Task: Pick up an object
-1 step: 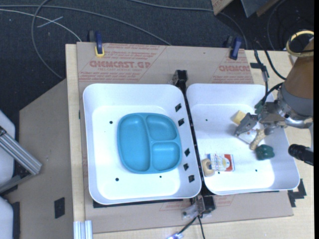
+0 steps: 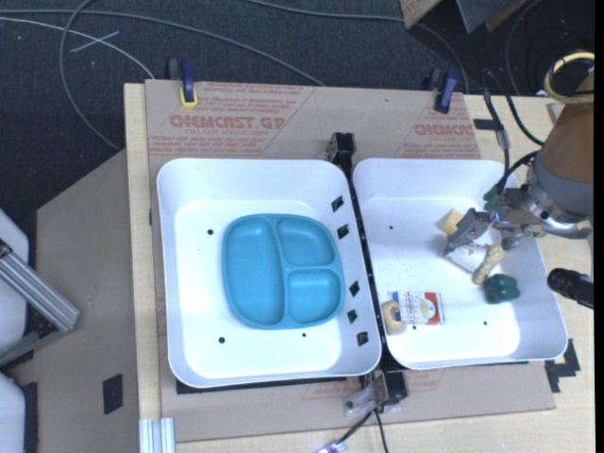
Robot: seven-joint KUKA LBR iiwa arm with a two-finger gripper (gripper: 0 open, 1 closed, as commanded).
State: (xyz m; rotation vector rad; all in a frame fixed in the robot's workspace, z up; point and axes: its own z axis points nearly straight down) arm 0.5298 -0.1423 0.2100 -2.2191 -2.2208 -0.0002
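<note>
A: What is on the tabletop in front of you?

B: Two shallow white bins side by side. The left bin holds a blue divided plate with three sections, lying flat near its middle. My arm reaches in from the right over the right bin.

A: Where is your claw?

B: My claw is low over the right bin's upper right part. I cannot tell whether it is open or closed, and I see nothing gripped in it.

A: What could be picked up?

B: A small tan block sits just left of my claw. A pale peg-like piece lies just below it, beside a dark green lump. A flat red and white packet lies near the bin's front edge
</note>
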